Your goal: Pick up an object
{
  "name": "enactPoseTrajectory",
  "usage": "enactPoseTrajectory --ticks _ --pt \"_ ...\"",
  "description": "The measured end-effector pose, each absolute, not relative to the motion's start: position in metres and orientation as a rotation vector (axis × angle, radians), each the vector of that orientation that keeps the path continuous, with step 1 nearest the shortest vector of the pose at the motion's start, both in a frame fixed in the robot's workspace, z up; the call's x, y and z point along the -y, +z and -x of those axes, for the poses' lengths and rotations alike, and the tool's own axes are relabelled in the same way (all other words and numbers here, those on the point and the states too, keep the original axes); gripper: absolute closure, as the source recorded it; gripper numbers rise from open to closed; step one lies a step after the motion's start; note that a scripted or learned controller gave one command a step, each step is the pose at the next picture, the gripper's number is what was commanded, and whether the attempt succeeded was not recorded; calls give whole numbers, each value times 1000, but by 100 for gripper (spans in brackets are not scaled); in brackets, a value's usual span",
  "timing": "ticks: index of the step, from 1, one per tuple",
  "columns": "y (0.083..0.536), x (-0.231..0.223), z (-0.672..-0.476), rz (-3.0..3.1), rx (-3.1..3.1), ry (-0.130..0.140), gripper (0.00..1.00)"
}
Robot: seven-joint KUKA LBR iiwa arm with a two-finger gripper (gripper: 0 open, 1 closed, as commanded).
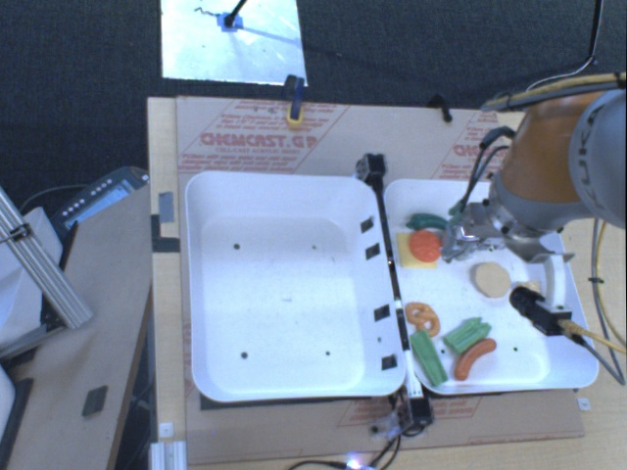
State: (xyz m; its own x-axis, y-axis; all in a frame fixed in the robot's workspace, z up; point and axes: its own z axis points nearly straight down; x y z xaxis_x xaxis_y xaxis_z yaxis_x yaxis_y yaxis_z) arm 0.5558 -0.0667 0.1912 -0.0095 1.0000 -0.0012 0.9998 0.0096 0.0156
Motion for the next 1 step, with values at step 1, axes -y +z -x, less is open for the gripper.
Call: enactPoseTrajectory --ticks 1 --pt "79 119 -495 -2231 -2219 -5 100"
